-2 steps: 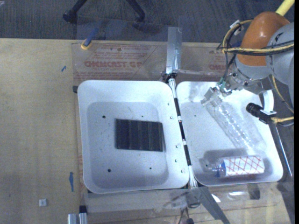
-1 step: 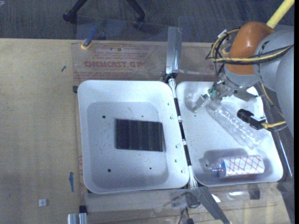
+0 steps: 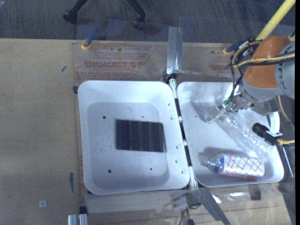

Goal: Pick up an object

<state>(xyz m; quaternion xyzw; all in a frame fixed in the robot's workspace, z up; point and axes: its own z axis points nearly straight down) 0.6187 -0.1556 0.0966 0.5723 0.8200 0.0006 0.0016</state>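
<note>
A black ribbed rectangular pad [image 3: 140, 135] lies flat in the middle of the left bin [image 3: 93, 97]. Near the front of the right bin [image 3: 201, 90] a clear plastic bottle [image 3: 236, 165] with a red-and-white checked label lies on its side, its cap pointing left. A second clear, crumpled plastic item [image 3: 240, 128] lies in the middle of that bin. My gripper [image 3: 216, 115] hangs low over the back half of the right bin, just left of the crumpled item. I see nothing clearly held in it.
The grey arm with its orange band [image 3: 263, 62] comes in over the right bin's back right corner, with yellow cables around it. A metal divider post [image 3: 174, 50] stands behind the seam between the bins. Wooden bench surface lies to the left.
</note>
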